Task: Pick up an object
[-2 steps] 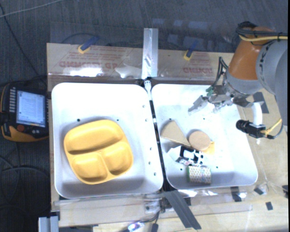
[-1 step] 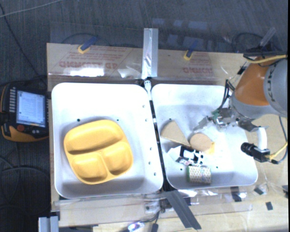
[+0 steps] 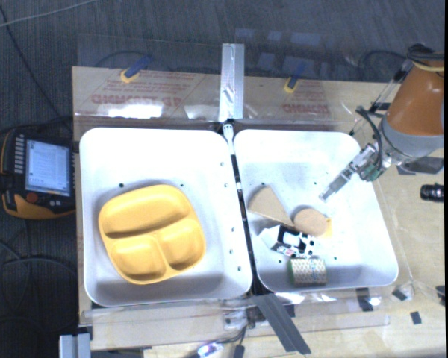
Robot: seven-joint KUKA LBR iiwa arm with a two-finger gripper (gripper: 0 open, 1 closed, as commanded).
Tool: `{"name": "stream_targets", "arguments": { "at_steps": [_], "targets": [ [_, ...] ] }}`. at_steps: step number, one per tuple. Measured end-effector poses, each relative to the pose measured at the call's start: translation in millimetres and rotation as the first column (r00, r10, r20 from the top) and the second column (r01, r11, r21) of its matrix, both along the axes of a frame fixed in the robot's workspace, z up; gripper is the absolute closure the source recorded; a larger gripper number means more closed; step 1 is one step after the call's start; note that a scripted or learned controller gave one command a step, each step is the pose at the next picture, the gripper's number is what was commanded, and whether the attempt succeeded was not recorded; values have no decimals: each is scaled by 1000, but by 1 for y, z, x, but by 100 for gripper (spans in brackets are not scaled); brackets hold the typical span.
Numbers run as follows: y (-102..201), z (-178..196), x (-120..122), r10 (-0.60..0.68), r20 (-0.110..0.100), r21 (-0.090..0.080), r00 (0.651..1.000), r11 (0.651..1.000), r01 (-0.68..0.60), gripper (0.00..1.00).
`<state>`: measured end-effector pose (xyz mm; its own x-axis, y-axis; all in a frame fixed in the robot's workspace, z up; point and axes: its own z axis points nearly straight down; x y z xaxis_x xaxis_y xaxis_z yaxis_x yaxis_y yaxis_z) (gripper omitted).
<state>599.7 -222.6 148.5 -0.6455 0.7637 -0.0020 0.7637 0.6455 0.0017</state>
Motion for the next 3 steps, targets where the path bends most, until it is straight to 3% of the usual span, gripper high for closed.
{"name": "stream_targets", "arguments": {
  "at_steps": [1, 2, 3],
  "targets": [
    [25, -51, -66, -37, 22, -3, 999, 999, 37, 0],
    [26, -38, -63, -36, 31, -2, 999, 999, 36, 100],
    [-1, 77, -114, 296, 0, -1, 955, 955, -296, 100]
  ]
}}
